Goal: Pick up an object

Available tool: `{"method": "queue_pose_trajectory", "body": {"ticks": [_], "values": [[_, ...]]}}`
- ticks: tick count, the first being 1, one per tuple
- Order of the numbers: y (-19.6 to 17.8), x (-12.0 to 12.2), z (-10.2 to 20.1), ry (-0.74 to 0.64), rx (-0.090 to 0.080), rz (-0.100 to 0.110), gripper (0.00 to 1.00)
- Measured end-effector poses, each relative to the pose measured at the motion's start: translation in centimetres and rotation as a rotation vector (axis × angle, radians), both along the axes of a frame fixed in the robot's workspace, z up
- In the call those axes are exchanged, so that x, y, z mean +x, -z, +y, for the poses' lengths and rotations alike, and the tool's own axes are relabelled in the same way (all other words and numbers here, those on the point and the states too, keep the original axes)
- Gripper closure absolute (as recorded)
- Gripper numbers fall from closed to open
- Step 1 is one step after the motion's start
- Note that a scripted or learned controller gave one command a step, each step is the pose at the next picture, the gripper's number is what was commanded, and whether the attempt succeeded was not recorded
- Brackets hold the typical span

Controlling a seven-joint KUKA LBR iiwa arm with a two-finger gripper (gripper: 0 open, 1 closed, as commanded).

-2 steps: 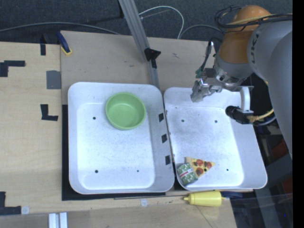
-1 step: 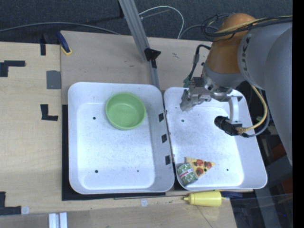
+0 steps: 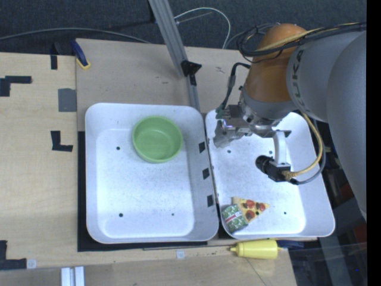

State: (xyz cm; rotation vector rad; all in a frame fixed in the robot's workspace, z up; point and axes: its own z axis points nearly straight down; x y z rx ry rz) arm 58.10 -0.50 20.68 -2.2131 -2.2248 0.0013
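Note:
A green bowl (image 3: 157, 138) sits upright in the back half of the left bin (image 3: 101, 219). In the right bin (image 3: 309, 219), a toy pizza slice (image 3: 251, 207) lies near the front edge, with a small green and red item (image 3: 233, 217) touching its left side. My gripper (image 3: 225, 133) hangs over the back left corner of the right bin, well behind the pizza slice. Nothing shows between its fingers.
A yellow bottle (image 3: 257, 249) lies on the bench just in front of the right bin. A grey slanted pole (image 3: 172, 34) runs down to the bins' back edge. Cables loop behind the arm. The arm's grey body (image 3: 339, 70) covers the right bin's back right.

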Motion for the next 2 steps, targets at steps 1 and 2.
{"method": "queue_pose_trajectory", "body": {"ticks": [1, 2], "values": [[-1.7, -1.2, 4.8, -0.002, 0.000, -0.002, 1.00], [-1.1, -2.9, 10.1, -0.002, -0.001, 0.001, 1.00]]}}
